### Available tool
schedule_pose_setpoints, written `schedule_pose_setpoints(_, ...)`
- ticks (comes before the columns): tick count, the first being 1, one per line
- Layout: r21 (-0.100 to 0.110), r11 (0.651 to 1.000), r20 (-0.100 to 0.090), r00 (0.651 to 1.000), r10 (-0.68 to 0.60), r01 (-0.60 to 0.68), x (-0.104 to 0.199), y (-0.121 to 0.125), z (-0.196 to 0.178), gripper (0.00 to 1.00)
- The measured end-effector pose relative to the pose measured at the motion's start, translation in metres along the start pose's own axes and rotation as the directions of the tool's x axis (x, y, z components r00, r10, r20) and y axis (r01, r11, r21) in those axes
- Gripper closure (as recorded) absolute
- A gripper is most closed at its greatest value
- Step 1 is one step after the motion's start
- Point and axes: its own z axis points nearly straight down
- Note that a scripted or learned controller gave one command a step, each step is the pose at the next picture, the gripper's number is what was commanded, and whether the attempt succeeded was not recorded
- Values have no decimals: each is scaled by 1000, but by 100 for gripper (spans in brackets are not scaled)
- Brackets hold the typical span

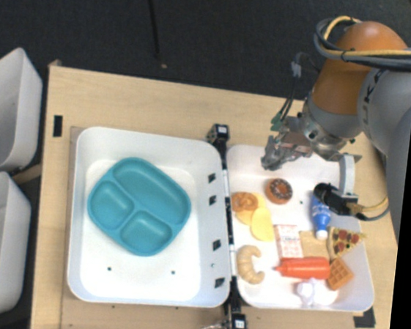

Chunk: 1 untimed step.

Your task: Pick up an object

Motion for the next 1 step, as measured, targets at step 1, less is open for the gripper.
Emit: schedule_pose_setpoints(1,2,1000,-1,1000,-1,1,6,-14,-6,100)
